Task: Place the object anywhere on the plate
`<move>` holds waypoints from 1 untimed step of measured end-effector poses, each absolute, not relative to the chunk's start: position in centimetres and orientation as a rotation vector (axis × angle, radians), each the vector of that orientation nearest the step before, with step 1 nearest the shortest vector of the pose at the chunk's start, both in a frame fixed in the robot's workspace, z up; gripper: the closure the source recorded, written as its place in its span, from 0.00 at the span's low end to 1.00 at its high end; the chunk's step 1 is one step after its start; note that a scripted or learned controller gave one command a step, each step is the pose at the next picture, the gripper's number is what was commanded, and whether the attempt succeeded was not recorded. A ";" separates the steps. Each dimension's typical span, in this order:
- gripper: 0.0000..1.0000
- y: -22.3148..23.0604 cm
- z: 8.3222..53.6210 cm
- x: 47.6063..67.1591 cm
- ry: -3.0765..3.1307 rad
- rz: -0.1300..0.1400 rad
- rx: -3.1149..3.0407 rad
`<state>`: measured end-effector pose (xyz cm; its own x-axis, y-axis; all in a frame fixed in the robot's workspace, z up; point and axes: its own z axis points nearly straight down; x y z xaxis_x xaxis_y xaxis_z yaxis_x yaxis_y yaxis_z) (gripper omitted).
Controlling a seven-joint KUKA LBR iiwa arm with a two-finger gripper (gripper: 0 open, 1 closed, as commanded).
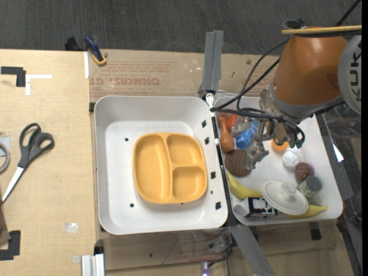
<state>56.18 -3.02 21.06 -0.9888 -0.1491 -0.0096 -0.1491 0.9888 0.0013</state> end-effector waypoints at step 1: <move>0.00 -2.0 23.2 56.2 3.132 0.001 -0.165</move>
